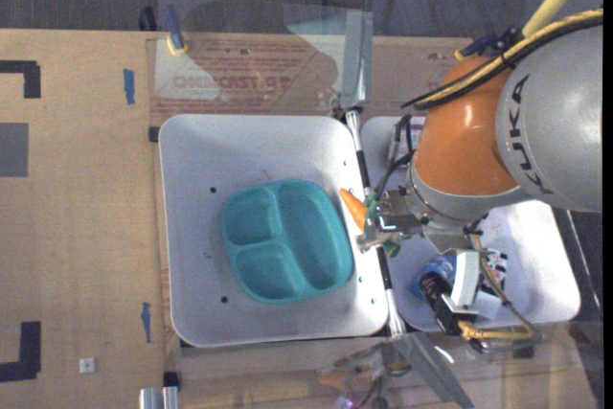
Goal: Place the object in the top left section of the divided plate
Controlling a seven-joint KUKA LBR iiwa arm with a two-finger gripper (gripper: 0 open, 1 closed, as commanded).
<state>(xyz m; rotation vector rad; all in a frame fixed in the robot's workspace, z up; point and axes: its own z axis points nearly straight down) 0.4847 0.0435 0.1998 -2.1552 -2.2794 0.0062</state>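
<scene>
- The small orange carrot-shaped object (pixel 352 205) lies in the left white bin (pixel 192 158), just right of the teal three-section plastic plate (pixel 287 241).
- Gripper (pixel 375 227): touching the object's lower right; finger state cannot be determined.
- The target section lies left of the object.

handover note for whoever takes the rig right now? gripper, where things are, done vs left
Gripper: at the right edge of the left bin, above the divider between bins. An orange object sits at its tip; can't tell whether it is actually gripped.
Teal divided plate: middle of the left bin, all three sections bare.
Right bin: mostly under the arm, a blue item visible in it.
Done: orange object brought up to the plate's right rim.
Left: move it over the plate's top left section and set it down.
</scene>
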